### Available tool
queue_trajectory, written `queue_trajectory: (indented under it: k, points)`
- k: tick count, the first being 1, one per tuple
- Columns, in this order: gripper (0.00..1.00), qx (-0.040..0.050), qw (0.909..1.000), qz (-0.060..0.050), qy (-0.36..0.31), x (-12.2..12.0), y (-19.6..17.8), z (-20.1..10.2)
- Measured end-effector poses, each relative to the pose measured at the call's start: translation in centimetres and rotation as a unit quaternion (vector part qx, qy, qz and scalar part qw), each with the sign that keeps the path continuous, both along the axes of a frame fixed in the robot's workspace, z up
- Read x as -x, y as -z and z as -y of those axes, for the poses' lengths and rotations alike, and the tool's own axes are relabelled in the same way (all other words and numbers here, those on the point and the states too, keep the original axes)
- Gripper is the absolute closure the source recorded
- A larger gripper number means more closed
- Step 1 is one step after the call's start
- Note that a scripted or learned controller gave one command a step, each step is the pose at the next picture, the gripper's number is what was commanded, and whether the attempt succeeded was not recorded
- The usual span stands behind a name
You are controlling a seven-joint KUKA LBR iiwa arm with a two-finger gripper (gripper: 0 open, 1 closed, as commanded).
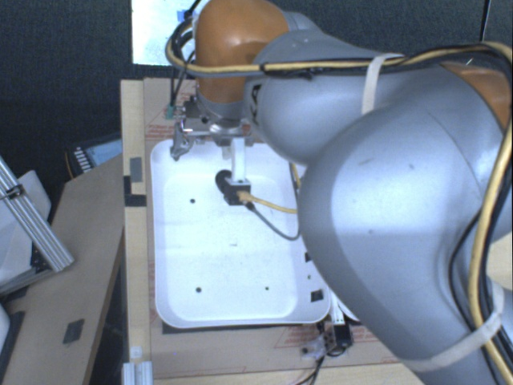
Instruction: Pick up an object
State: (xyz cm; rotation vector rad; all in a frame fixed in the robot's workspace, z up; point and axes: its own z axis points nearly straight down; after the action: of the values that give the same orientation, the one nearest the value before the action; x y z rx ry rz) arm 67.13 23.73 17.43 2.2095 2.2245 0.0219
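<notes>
My gripper (pixel 210 131) hangs below the orange wrist band (pixel 232 38), over the far edge of the left white bin (pixel 224 299). It is low, close to the bin's back rim. The metal parts at the wrist hide how it stands, and I see nothing held under it. The bin's floor in front of the gripper shows bare white with a few small dark dots. My grey arm (pixel 385 183) covers the whole right side, so the right bin and anything in it are hidden.
The bins rest on a tan bench (pixel 135 215). An aluminium rail (pixel 32 223) leans at the left, outside the bench. A pale sheet (pixel 160 18) hangs on the dark back wall. Small connectors (pixel 333 339) sit by the bin's near right corner.
</notes>
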Motion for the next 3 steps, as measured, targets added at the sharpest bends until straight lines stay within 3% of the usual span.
queue_trajectory:
  k: [1,2,3]
  points:
    - [1.0,0.0016,1.0,-0.004,0.0,0.2,-0.5,0.2]
    - [1.0,-0.0005,1.0,0.0,0.001,4.1,-13.1,0.2]
    - [1.0,0.0002,1.0,0.001,0.001,1.1,-24.3,0.3]
